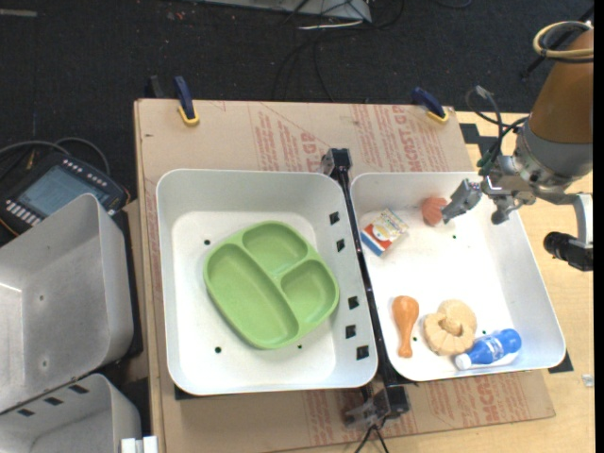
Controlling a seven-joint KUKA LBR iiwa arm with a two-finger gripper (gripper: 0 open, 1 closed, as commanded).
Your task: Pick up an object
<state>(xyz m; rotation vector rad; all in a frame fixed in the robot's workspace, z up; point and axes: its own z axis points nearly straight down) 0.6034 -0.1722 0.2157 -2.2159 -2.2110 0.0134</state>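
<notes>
1 green plate (272,284), 5 small toys, 2 bins (179,253)

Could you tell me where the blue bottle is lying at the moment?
The blue bottle lies in the right bin's near-right corner, right beside the tan pretzel-shaped toy.

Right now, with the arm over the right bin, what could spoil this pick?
The gripper hovers near the small reddish-brown round object at the right white bin's far end; a round shape may slip away from closing fingers. The tan pretzel-shaped toy, blue and white plastic bottle and orange drumstick toy crowd together, so grasping one there could nudge the others.
</notes>
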